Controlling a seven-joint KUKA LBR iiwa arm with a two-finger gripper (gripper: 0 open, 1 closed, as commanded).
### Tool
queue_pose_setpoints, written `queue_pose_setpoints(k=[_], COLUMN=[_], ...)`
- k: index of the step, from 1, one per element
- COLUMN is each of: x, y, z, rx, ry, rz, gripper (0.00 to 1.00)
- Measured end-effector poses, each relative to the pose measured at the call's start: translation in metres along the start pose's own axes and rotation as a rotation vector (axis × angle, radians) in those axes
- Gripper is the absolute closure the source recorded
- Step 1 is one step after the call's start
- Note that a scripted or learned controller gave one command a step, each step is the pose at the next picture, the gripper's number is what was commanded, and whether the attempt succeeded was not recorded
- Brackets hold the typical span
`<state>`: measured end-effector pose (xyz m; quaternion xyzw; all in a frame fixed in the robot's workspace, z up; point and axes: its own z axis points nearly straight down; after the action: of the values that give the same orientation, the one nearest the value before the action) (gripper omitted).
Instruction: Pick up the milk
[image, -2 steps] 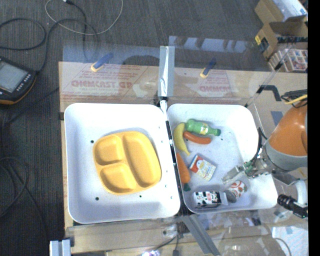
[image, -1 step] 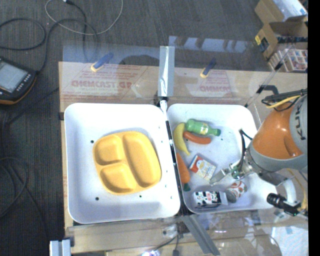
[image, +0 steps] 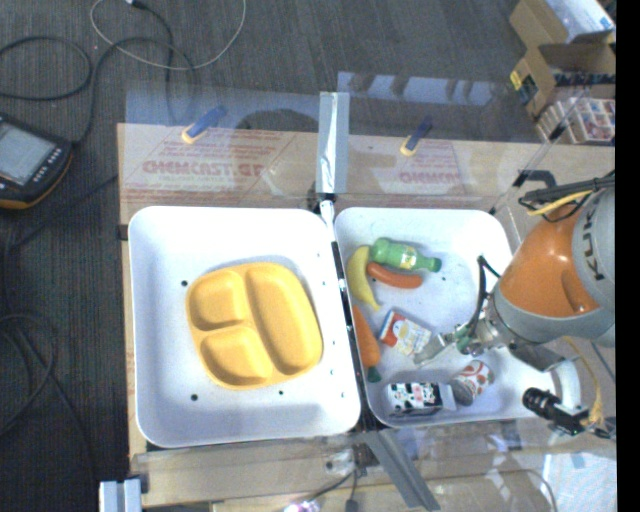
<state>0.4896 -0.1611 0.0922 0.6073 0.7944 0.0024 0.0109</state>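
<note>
A single fixed camera is looking down on the bench (image: 150, 160) from above at a slight slant, taking in both white bins side by side: the left bin (image: 160, 400) is sitting in the middle left of the frame, the right bin (image: 500, 235) at centre right. Dark floor is showing along the top and left, and the arm (image: 560, 275) is entering at the right edge.

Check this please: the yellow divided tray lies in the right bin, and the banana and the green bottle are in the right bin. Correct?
One part is wrong. In the camera view, the yellow divided tray lies in the left bin. The banana and the green bottle are in the right bin.
</note>
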Motion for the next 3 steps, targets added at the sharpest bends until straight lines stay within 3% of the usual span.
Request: queue_pose_setpoints(k=[1,2,3], x=[-0.038,-0.026,-0.030], y=[-0.016,-0.010,-0.013], z=[-0.032,0.001,-0.016], rx=[0.019,0.011,0.016], ry=[0.012,0.007,0.015], rz=[0.089,-0.078,-0.118], gripper=[0.00,0.00,0.00])
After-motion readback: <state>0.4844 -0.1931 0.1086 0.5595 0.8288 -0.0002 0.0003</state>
